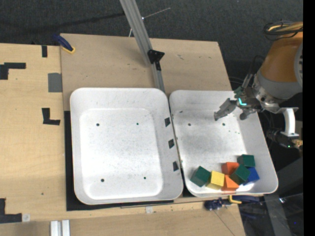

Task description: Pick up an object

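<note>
On your far left lies the pale wooden bench top point(29, 132), marked with a few black tape pieces and a grey patch, and a small blue-and-yellow clamp point(64, 43) sits near its back edge. Next you meet the left shallow white plastic bin point(78, 132), speckled with dark dust across its floor. A slanted grey metal pole point(139, 26) crosses down from the top and ends just behind the gap between the two bins. Moving on, the right shallow white plastic bin point(179, 132) sits just beside the first, and the blocks are all crowded into its near corner: a dark green foam cube point(200, 176), a yellow cube point(215, 180) touching it, an orange block point(229, 173) behind and beside that, another green cube point(244, 162) and a blue block point(252, 175) against the bin's right wall. Over the far part of this same bin you see the two-finger gripper point(231, 109), its dark fingers point(222, 110) spread apart and nothing between them. The blocks lie well apart from those fingers, toward the near end of the bin. At the right stands the grey arm with its orange band point(280, 58).
</note>
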### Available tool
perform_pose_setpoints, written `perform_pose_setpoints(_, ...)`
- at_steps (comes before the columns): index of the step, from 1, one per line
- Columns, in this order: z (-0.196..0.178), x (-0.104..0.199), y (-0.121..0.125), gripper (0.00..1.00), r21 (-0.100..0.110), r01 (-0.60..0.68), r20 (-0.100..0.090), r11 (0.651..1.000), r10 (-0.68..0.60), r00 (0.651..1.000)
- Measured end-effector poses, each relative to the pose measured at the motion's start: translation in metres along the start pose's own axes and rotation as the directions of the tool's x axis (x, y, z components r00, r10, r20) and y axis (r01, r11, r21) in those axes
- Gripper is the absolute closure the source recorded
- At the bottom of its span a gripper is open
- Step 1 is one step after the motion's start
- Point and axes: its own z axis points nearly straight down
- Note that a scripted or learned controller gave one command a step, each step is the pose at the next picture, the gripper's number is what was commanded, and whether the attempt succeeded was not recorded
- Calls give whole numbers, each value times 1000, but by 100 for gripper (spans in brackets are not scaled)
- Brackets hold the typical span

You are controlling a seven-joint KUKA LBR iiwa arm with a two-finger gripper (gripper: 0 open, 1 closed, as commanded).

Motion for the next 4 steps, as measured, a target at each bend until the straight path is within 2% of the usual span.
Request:
perform_pose_setpoints(1, -2, 0, 1, 0, -4, 1, 1, 1000, -1, 1000)
perform_pose_setpoints(2, 44, 7, -2, 0, 0, 0, 1, 1000, 0, 1000)
perform_pose_setpoints(3, 109, 10, -4, 0, 3, 1, 1, 1000, -1, 1000)
perform_pose_setpoints(4, 123, 11, -5, 0, -1, 1, 2, 1000, -1, 1000)
